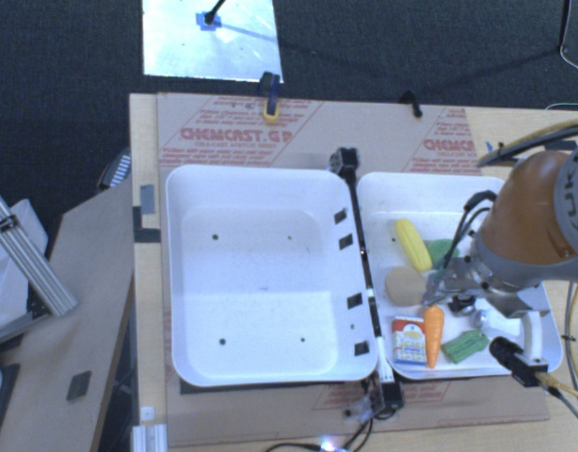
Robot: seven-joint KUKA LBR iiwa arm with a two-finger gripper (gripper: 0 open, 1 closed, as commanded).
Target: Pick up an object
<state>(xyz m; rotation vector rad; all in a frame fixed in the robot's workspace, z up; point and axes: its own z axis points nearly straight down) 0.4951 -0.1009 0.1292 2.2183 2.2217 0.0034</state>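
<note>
The right bin (430, 186) holds a yellow corn cob (412, 244), a beige round object (402, 285), an orange carrot (433, 334), a red and white packet (409, 340), and a green piece (464, 346). Another green piece (441, 250) lies partly under the arm. My gripper (446, 290) is low in this bin, just right of the beige object and right above the carrot's top end. The wrist hides what lies beneath it.
The left bin (185, 191) stands beside the right one, with black clips (354, 299) along the shared rim. Cardboard (298, 125) lies under both bins. A metal frame (25, 266) stands off the bench at the left.
</note>
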